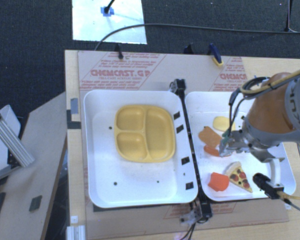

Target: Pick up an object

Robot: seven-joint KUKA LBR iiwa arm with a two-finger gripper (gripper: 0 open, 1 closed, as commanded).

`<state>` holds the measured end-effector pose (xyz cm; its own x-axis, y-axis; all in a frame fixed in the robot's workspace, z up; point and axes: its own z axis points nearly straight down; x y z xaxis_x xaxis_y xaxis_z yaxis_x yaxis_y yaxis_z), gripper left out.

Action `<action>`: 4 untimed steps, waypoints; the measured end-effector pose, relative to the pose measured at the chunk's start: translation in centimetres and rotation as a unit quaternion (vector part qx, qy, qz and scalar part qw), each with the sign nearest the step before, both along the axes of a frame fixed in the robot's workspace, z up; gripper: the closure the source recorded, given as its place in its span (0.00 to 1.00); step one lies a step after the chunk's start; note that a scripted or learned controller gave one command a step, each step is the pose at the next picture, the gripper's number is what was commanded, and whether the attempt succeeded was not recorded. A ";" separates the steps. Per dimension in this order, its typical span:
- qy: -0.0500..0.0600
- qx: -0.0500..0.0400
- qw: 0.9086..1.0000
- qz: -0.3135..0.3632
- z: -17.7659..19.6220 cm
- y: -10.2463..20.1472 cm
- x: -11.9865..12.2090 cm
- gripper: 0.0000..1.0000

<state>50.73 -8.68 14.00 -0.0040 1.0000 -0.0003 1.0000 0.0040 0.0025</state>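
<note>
Nearest the camera, at the front of the right bin (pixel 290 181), lie a red-orange chunk (pixel 218 182) and, just beside it to the right, a pizza slice toy (pixel 239 176) with dark red dots on its topping; the two look close to touching, though I cannot tell if they do. Just beyond them, the gripper (pixel 225 145) sits low in the right bin, reaching in from the right under the bulky orange wrist band of the arm (pixel 270 115). Its tip is right against a red piece (pixel 210 150) and a brown-orange piece (pixel 209 135) that lie together near the bin's left wall (the fingers blur into the toys here, so I cannot tell how wide they stand or whether anything sits between them). A little farther back, a pale yellow round piece (pixel 221 122) rests on the bin floor, near the brown-orange piece but apart from it. To the left, in the left bin (pixel 100 184), a yellow divided plate (pixel 144 133) with three compartments lies flat near the middle. Beyond both bins, a blue clamp (pixel 215 54) sits on the board at the far edge of the bench.
</note>
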 end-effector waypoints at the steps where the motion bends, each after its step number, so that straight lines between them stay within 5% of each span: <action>1: -0.001 0.000 1.000 0.000 6.2 -0.5 0.1 1.00; 2: -0.001 0.000 1.000 0.000 8.1 -0.5 0.2 1.00; 4: 0.000 0.001 1.000 0.003 9.6 10.9 2.3 1.00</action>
